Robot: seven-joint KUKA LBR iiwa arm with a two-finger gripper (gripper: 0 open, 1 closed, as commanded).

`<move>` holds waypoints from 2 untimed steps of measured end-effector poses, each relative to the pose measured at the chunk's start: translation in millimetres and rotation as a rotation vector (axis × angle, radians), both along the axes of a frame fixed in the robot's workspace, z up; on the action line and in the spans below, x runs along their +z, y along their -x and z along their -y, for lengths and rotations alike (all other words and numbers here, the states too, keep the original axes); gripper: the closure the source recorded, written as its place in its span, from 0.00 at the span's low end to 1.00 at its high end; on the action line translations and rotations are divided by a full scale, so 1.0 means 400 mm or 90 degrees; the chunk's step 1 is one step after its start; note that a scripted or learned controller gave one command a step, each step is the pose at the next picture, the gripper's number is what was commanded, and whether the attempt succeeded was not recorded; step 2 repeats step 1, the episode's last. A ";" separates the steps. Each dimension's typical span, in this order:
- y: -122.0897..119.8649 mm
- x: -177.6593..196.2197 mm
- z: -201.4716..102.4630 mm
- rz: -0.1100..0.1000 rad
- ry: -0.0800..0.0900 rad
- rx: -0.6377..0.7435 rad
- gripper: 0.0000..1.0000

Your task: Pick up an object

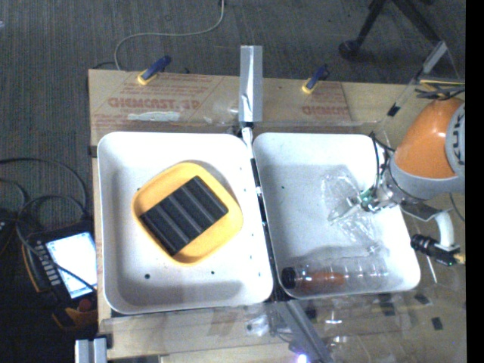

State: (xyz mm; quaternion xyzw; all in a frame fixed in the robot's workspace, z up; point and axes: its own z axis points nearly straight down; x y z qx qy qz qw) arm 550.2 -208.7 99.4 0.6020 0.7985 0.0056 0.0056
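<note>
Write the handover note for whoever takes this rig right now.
Pincer: low over the right bin, at its right side, by a crumpled clear wrapper; its grip state is unreadable.
Things: yellow and black block lies in the left bin; clear bottle lies along the right bin's near wall.
Done: no lift visible.
Left: grasp one object and raise it.

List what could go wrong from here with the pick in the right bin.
1. The clear plastic piece near the claw is see-through and crumpled, so a grasp may slip or miss it.
2. The bottle lies on its side against the right bin's near wall; it could roll or leave little room for a grip.
</note>
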 end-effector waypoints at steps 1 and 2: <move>-0.060 0.232 -0.169 -0.009 0.001 -0.071 1.00; -0.060 0.232 -0.169 -0.009 0.001 -0.071 1.00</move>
